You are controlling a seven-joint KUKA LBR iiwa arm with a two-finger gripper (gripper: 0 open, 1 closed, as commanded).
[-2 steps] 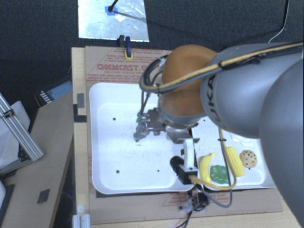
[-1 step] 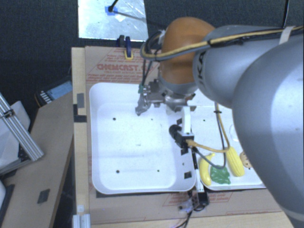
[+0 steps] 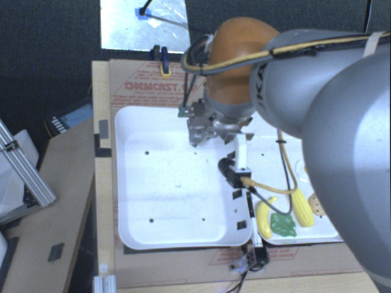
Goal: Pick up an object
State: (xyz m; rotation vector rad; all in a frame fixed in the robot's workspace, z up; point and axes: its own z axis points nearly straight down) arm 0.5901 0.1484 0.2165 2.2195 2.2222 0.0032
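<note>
Over the left bin (image 3: 165, 191), toward its two o'clock corner: gripper (image 3: 200, 136), low above the white floor. Cannot tell how far open; nothing visibly in its hold. Looks like the search-and-approach step, with no pick made yet. Nearest things to take: a corn cob (image 3: 300, 207), a yellow piece (image 3: 264, 220) and a green piece (image 3: 283, 225), bunched at seven o'clock in the right bin (image 3: 269, 154). Next move probably calls for swinging toward five o'clock, lining up over one piece, then descending and closing.
</note>
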